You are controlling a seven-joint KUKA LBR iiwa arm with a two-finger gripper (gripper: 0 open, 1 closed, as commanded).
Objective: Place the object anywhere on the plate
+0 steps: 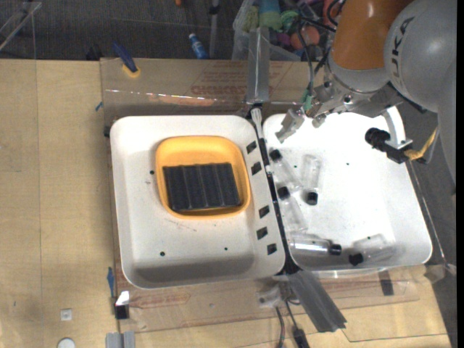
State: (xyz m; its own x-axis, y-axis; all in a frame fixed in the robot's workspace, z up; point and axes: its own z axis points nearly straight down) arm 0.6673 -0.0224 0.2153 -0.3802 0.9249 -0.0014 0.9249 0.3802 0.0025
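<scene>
A dark grey ribbed rectangular object (201, 186) lies flat on the yellow-orange plate (197, 145), which rests in the left white bin (138, 216). The object covers most of the plate's floor and sits slightly toward its front. My gripper (304, 119) hangs over the far left corner of the right bin (384, 201), well to the right of the plate and apart from it. It is open, with nothing between its fingers.
Several clear tubes with black caps lie in the right bin, one near the middle (310, 174) and others along the front (316, 247). A ridge with black clips (262, 194) divides the bins. Clutter stands behind the bench (290, 6).
</scene>
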